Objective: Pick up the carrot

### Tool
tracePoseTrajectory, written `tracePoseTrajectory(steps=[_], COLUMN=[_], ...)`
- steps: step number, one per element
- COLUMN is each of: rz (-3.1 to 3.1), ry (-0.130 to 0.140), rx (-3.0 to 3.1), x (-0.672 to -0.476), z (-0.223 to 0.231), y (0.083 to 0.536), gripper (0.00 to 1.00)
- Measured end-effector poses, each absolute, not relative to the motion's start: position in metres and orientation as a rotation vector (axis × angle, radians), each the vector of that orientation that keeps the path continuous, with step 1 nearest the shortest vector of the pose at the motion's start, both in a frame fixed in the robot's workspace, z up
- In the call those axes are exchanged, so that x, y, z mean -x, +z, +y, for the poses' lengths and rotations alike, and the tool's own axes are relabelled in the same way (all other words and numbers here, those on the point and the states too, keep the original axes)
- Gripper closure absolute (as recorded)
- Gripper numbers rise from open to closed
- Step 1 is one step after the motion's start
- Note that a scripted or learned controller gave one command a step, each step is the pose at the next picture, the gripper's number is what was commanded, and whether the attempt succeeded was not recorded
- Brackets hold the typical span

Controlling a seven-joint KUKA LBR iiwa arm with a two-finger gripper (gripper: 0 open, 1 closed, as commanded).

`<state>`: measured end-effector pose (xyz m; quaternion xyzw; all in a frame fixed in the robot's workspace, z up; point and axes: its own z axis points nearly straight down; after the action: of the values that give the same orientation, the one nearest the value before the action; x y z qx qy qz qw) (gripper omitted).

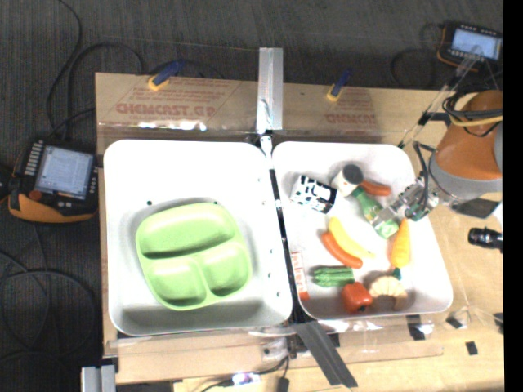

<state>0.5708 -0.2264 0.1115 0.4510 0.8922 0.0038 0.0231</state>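
- Two white bins: the left bin (122,243) bears one green divided plate (193,254); the right bin (433,280) holds mixed toy food.
- One carrot (400,243) lies near the right bin's right wall, just below the gripper (406,202).
- Whether the jaws are parted, I cannot tell.
- Cardboard (188,104) behind reads "CHEMCAST".

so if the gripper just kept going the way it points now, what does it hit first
Probably the green item just off the gripper tip, down and to the picture's left. The carrot lies beside that line, below the gripper. Depth is unclear from this slanted view.
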Motion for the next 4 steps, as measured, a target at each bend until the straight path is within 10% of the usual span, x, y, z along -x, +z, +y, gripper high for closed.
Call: tracePoseTrajectory(steps=[1,2,3,4], rz=[2.793,2.792,2.792,2.595], ry=[0.004,0.007,0.008,0.025], rx=[-1.410,-1.408,-1.408,-1.745], x=[-0.561,-0.562,-0.562,-0.527], z=[-0.222,-0.220,-0.220,-0.215], y=[0.089,0.100,0.100,0.091], gripper=[0.00,1.00,0.00,0.00])
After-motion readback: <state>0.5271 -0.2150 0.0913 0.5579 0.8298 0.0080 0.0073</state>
